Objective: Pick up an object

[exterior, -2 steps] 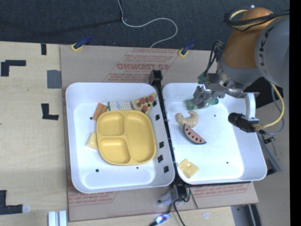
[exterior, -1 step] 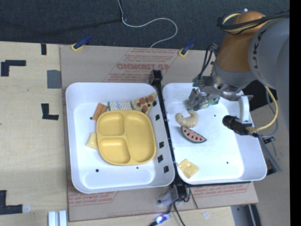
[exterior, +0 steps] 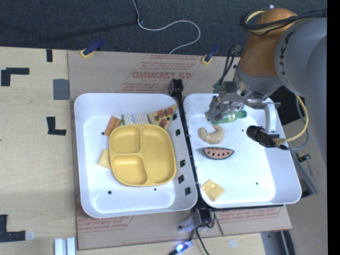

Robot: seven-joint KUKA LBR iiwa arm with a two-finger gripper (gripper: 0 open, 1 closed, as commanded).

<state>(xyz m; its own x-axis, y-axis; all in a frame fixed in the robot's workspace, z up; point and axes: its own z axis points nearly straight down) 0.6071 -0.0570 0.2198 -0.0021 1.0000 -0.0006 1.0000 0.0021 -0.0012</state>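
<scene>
Currently the arm (exterior: 297, 41) reaches in from the right, and its pincer (exterior: 219, 110) hangs low over the far left part of the right bin (exterior: 276, 195), close to the wall shared with the left bin (exterior: 90, 110). Whether the pincer is wide or narrow cannot be told from this slant, and nothing can be seen clamped in it.

A small green piece (exterior: 237, 116) lies just beside the pincer on its right, on the bin floor or very near it (the wrist hides part of it, so contact cannot be judged). Nearer the camera, a pale croissant-shaped toy (exterior: 212, 135) lies just below the pincer and apart from it. A watermelon slice (exterior: 218, 153) sits close in front of that toy, with its red face up. A yellow cheese wedge (exterior: 212, 189) rests well apart from both, by the bin's near left corner.

In the left bin, a yellow divided plate (exterior: 142, 154) takes up most of the floor. A pizza slice (exterior: 163, 116) lies at its far right edge and an orange piece (exterior: 112, 125) at its far left. A pale yellow wedge (exterior: 103, 158) pokes out from under its left side.

Both bins stand on a cardboard sheet (exterior: 154, 73) on the counter (exterior: 32, 142). A white cable (exterior: 164, 25) loops across the dark floor beyond.
</scene>
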